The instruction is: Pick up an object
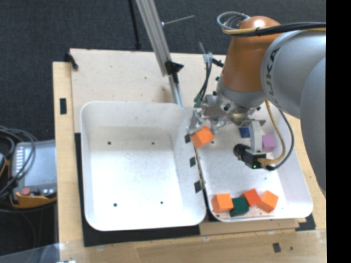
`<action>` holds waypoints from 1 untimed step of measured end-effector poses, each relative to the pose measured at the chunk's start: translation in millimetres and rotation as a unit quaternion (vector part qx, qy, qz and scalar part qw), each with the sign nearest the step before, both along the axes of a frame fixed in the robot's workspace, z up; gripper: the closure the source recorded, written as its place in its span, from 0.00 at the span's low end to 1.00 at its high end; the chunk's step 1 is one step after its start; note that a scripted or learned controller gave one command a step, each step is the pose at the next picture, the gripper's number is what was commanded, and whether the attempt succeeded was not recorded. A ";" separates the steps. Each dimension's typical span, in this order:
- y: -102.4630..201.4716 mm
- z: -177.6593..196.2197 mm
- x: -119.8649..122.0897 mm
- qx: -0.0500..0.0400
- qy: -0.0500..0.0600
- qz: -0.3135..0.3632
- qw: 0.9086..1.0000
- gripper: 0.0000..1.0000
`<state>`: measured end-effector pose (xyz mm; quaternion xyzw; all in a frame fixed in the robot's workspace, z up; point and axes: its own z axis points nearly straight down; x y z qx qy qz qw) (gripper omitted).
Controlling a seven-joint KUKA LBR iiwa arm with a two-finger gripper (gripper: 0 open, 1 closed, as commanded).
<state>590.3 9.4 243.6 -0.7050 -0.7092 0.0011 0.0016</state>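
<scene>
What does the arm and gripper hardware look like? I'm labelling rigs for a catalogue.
The arm is smooth grey, with a glossy orange band above the wrist and dark lettering on the grey shell. Dark cables loop beside the wrist. The gripper is small, of grey metal.

Looks like a robotics lab setup: big grey industrial arm [290,64] over a plywood bench [109,75] with two white bins [137,111], an aluminium camera pole [156,32], loose cables, dark carpet [55,15], plus a control pendant [33,174] lying on the left.
</scene>
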 end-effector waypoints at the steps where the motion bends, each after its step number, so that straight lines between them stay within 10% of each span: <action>1: 42.0 -3.6 -2.0 0.000 0.001 0.000 1.000 1.00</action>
